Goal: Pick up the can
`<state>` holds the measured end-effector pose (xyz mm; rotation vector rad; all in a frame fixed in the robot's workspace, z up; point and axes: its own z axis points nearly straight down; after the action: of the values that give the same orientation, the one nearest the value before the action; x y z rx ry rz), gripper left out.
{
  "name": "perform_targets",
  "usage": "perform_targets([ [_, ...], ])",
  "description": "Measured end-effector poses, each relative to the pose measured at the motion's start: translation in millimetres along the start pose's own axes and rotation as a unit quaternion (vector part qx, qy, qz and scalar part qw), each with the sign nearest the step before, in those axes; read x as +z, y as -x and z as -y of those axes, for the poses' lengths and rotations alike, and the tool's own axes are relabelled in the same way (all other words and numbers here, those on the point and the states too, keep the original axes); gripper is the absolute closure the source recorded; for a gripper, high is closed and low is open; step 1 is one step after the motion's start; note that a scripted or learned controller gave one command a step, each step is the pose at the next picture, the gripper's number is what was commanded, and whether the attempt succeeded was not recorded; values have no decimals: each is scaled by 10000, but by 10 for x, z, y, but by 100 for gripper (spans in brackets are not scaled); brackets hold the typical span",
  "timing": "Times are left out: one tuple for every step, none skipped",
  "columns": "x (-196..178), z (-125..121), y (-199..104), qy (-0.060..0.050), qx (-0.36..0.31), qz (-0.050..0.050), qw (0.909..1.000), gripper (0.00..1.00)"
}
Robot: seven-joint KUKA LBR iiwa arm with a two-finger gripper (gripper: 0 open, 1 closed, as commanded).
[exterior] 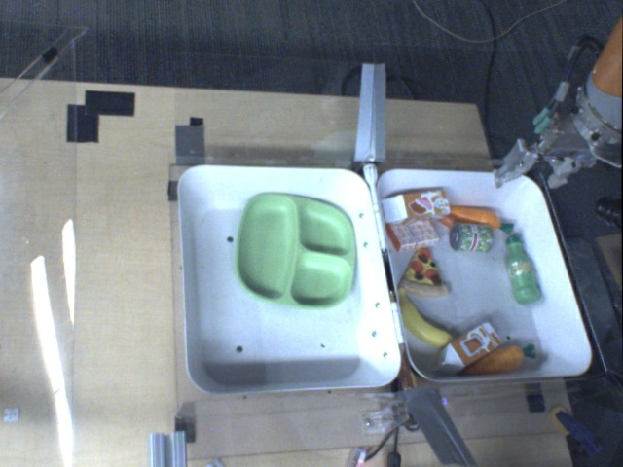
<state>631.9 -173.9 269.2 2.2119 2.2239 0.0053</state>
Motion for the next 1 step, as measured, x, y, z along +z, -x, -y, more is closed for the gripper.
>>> perform_targets([
  [-955,123,316,15,-1314,9,9913,0],
])
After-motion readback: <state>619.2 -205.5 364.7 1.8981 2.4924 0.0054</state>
